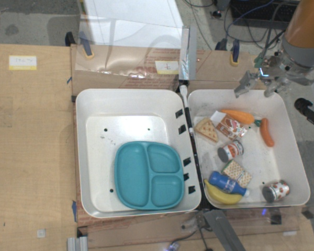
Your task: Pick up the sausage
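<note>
We see two white bins side by side on the bench. In the left bin (89, 140), a teal divided plate (148, 175) lies toward the near edge, its three compartments facing up.

In the right bin (298, 166), going left to right: a wedge-shaped cracker (206, 130) lies by the left wall; a yellow banana (221, 194) lies in the near left corner with a blue bottle (227, 183) resting on it; a square cracker (237, 173) touches the bottle; a small can (231, 151) lies on its side near the middle; a printed packet (229, 126) sits just under an orange carrot (239, 116) toward the far edge. The sausage (267, 132), reddish and slender, lies alone near the right wall, just right of the carrot's green tip. A second can (276, 191) lies in the near right corner.

The gripper (260, 84) hangs over the far rim of the right bin, well apart from the sausage; its two fingers (244, 84) are spread wide and grasp nothing.
</note>
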